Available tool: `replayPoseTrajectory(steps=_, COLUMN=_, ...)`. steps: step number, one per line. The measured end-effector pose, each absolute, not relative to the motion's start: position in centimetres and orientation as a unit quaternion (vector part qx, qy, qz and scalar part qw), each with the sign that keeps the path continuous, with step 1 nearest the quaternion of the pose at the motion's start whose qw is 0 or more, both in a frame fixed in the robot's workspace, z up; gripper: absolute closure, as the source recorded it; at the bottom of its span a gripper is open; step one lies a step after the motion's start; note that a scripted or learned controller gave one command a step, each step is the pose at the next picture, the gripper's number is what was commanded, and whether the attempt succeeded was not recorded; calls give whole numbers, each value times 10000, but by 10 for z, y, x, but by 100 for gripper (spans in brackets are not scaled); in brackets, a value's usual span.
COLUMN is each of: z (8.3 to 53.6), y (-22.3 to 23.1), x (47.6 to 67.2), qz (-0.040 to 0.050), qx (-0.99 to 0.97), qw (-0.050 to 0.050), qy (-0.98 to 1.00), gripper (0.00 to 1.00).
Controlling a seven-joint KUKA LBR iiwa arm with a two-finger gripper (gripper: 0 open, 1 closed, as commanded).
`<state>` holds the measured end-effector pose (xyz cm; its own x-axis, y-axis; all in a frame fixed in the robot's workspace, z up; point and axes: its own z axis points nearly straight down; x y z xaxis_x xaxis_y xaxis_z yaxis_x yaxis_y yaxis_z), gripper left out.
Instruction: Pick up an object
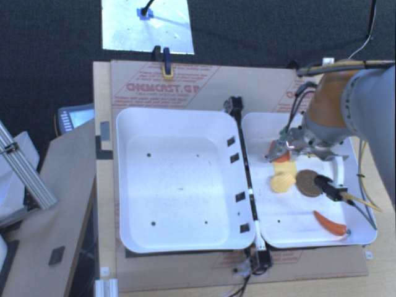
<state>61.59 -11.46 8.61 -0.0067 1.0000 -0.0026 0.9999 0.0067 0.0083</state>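
The tool [286, 148] hangs low in the right bin [266, 228], over an orange-red piece [281, 156] lying directly beneath it; whether it is spread or pressed together cannot be told. Just below the tool lies a yellow object [283, 181], touching a brown disc [307, 182] beside it. Farther down toward the bin's near corner rests a red pepper [329, 223].

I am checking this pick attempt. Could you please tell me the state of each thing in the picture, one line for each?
Gripper: low over the right bin, fingers hidden.
Orange piece: in the right bin, directly under the gripper; grasp unclear.
Yellow piece: lying loose in the right bin.
Brown disc: lying flat beside the yellow piece.
Red pepper: lying loose near the front rim.
Right bin: holds all four objects.
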Motion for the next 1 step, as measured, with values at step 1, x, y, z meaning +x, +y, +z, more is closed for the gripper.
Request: replayPoseTrajectory(steps=1, z=191, y=-71, x=592, qz=39, qx=7040, qw=33, qy=7102, gripper=100)
